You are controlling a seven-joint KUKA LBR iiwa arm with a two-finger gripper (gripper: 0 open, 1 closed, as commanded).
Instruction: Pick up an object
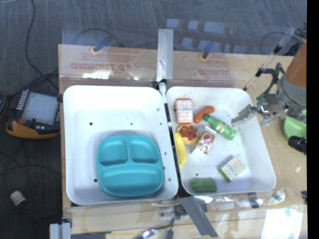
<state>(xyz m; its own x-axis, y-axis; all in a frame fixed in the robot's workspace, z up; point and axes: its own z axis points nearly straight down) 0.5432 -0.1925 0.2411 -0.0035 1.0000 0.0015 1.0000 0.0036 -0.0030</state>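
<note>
Several small items lie in the right bin (259, 148). They include a pink checkered box (184, 110), an orange-red sausage shape (204, 113), a green bottle (219, 127), a red fruit pack (188, 132), a yellow banana (180, 151), a small red-and-white carton (205, 142), a green-and-white box (233, 168) and a dark green piece (203, 184). My gripper (245, 114) hangs over the bin's upper right part, just right of the green bottle's cap end. I see nothing in its grasp.
The left bin (79, 133) holds a blue divided plate (130, 164). A metal strip (165, 54) stands behind the seam between the bins. A green object (295, 127) lies on the bench right of the bins. A handheld pendant (34, 113) lies on the floor at left.
</note>
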